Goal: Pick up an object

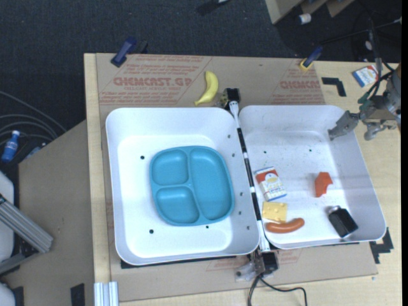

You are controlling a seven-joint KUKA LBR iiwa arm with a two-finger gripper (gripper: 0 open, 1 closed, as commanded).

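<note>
plate (191,185) in left bin (127,132), sausage (284,225) in right bin (299,116)

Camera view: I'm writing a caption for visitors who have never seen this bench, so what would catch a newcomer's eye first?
First comes the blue divided plate, lying alone in the middle of the left bin. Next, the small items along the right bin's near side: a little carton, a cheese slice, a sausage, an orange piece and a black block. A banana lies on the board behind the bins.

Small objects (276,185) in right bin (299,123)
</note>
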